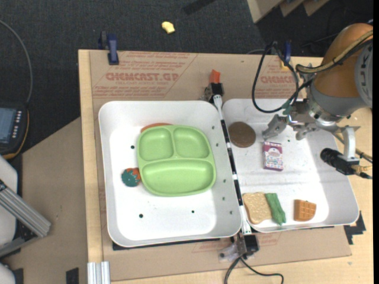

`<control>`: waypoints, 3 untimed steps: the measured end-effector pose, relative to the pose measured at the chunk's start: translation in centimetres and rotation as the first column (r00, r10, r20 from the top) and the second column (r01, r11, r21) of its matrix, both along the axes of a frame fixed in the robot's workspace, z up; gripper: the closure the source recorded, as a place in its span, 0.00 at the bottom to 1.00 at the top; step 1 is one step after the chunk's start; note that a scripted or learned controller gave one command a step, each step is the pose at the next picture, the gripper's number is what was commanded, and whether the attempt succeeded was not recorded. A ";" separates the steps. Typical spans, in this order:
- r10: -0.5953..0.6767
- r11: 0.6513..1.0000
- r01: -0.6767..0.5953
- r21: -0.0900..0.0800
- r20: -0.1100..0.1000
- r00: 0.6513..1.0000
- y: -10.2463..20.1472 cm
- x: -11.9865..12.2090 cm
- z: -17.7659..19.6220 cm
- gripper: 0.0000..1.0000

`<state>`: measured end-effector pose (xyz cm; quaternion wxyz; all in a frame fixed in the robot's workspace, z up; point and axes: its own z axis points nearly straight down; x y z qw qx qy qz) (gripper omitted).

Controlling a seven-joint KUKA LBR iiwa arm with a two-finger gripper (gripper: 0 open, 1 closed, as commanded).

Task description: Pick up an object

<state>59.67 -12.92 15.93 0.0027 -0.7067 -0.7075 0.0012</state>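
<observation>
The gripper (290,127) hangs with its fingers spread wide and nothing between them, above the right bin (337,209) and just over the small pink box (273,156), so the approach seems underway; next it must drop squarely over the box and close.

Smooth glossy green plastic tray (176,160), matt white bins (112,176), brown cardboard bench top (148,76)
</observation>
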 end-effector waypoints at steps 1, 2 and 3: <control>-0.002 1.000 0.002 0.000 -0.002 1.000 0.4 -1.8 -8.0 0.00; -0.003 1.000 0.003 -0.003 0.008 1.000 0.3 -1.5 -6.4 1.00; 0.008 1.000 -0.008 0.000 0.015 1.000 9.4 -0.6 3.1 1.00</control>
